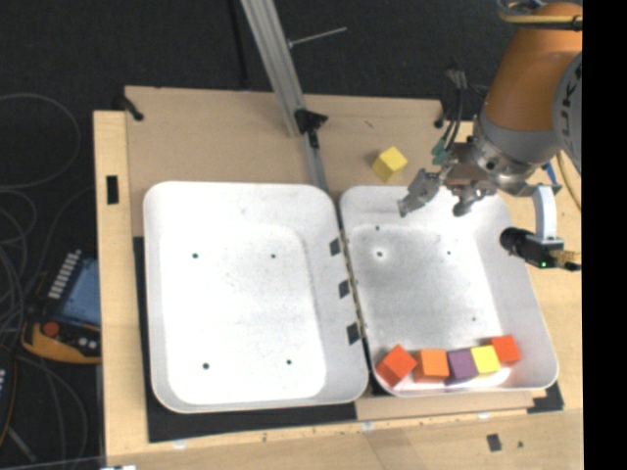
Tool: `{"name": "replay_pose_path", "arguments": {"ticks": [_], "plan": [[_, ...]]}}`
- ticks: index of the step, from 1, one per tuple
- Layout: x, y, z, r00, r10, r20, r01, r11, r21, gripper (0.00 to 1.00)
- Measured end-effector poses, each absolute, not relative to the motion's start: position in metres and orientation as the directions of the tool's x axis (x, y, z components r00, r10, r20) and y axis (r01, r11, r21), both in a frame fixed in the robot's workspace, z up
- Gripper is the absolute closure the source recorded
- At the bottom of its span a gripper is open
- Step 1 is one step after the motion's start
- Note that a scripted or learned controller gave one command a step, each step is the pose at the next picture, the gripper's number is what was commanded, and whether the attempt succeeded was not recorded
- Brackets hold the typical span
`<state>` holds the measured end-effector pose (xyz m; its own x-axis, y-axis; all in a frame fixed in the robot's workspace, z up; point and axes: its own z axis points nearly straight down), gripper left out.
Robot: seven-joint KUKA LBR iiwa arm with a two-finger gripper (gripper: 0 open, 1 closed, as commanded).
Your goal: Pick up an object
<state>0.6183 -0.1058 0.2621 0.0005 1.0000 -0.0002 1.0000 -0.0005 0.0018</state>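
The counter (225,135) is carrying two shallow white bins side by side, the left bin (245,292) and the right bin (441,272). The arm (529,76) is reaching in from the right, its orange band sitting above the wrist, and the gripper (443,194) is hanging over the far edge of the right bin with its two fingers spread apart and nothing between them.

Along the near wall of the right bin, five blocks are lying in a touching row: an orange-red block (397,363), an orange block (432,362), a purple block (459,363), a yellow block (485,359) and a red block (506,350). A yellow cube (390,163) is resting on the counter just beyond the right bin's far rim, near the gripper and apart from it.

The step in hand seems to be the approach, with no object yet chosen or touched. The next move is likely calling for travel toward the near wall and a descent over one end block, since the packed row is leaving little room for fingers between neighbours.
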Motion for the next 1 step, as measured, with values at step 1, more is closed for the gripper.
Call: {"name": "replay_pose_path", "arguments": {"ticks": [1], "plan": [[0.6034,-0.0669,0.1925,-0.005,1.000,0.001,1.000,0.005,-0.007,0.00]]}}
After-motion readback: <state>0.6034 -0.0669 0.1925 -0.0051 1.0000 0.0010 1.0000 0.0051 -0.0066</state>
